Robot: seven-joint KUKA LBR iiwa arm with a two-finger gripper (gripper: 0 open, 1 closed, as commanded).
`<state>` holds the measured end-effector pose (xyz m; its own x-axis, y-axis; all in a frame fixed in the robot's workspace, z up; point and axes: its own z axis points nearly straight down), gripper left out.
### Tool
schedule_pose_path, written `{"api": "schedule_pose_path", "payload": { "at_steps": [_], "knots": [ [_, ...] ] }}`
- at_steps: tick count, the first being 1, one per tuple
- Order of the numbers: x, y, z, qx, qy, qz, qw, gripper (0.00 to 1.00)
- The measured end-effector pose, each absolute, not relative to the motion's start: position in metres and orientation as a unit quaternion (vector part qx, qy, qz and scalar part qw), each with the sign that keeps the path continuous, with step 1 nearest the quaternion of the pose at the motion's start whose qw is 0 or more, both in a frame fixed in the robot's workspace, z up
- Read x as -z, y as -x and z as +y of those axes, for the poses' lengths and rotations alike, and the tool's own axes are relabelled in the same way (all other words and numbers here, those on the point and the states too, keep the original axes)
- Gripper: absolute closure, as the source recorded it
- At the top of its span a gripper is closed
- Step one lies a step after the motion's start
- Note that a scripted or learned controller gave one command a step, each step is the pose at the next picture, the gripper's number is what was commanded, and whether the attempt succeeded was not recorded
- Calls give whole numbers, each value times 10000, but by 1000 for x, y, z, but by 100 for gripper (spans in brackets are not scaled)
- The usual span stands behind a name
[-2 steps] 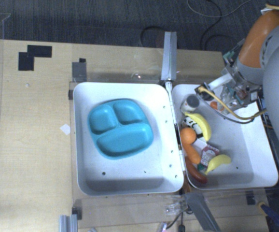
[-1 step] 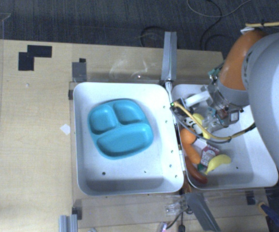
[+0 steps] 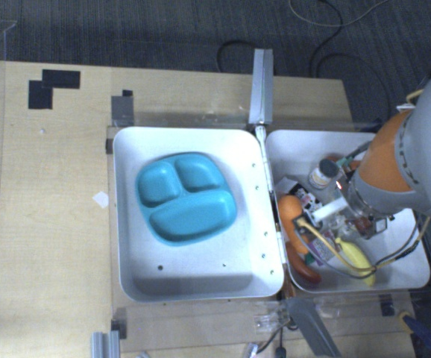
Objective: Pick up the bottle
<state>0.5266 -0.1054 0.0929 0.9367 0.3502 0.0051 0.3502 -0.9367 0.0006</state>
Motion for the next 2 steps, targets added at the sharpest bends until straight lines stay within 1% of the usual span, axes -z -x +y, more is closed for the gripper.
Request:
{"api": "schedule_pose_path", "payload": {
  "at_steps": [1, 2],
  "knots": [
    [-88, -609, -169, 47, 9889, -1482, -24, 100],
    [-100, -610, -167, 62, 9884, -1518, -25, 100]
  ]
}}
